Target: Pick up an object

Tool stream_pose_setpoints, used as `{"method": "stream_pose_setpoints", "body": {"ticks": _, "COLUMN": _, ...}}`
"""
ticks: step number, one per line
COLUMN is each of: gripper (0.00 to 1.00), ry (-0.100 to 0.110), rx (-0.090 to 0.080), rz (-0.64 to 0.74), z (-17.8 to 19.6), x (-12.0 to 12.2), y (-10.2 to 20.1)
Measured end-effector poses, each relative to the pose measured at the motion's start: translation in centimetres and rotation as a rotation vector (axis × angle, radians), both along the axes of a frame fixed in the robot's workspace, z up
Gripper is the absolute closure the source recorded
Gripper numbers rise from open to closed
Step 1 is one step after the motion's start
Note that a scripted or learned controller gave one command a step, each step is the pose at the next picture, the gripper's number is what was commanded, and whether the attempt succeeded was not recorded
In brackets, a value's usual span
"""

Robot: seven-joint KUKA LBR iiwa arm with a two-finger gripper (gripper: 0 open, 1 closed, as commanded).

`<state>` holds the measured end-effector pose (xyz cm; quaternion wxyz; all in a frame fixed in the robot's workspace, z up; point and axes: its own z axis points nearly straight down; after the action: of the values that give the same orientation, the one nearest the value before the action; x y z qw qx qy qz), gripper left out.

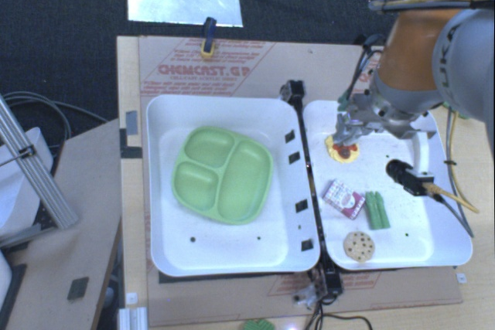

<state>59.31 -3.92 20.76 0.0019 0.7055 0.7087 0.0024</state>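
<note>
The bench [85, 182] carried two shallow white bins side by side, and the grey arm [421, 50] with its orange band reached in over the one nearer its base. The left bin [170, 243] lay well away from the hand, across the divider on the far side from the arm, and held a pale green plate [223, 174] with three compartments, lying flat. The right bin [433, 243] was the one the hand [348, 131] hung over, low in its back corner by the divider. I could not tell whether the hand was spread or pressed together, since the wrist hid its tip from where I stood. Directly under it, touching or just short of touching, lay a small yellow piece with a red blotch [343, 151], flat on the bin floor. It looked thin and rounded, like a toy food item, and low enough to be awkward to pinch. That seemed to me the thing being gone for. Nothing was lifted yet, so by my reckoning the approach was as good as done, with the grasp and the raise left to do. Toward the front of the bin from the hand lay a pink and white packet [343, 199]. Just beside that, on the arm's side, was a bundle of green sticks [377, 210]. Farthest from the hand, near the front wall, was a small round cookie [359, 246].
</note>
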Motion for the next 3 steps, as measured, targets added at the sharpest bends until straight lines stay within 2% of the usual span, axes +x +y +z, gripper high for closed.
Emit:
{"method": "stream_pose_setpoints", "body": {"ticks": 1, "gripper": 1.0, "ry": 0.005, "rx": 0.003, "rz": 0.008, "z": -1.8, "x": 0.8, "y": 8.4}}
{"method": "stream_pose_setpoints", "body": {"ticks": 2, "gripper": 1.0, "ry": 0.009, "rx": 0.001, "rz": 0.002, "z": -0.4, "x": -4.8, "y": 11.2}}
{"method": "stream_pose_setpoints", "body": {"ticks": 3, "gripper": 0.0, "ry": 0.006, "rx": 0.0, "rz": -0.002, "z": -0.4, "x": -4.6, "y": 11.0}}
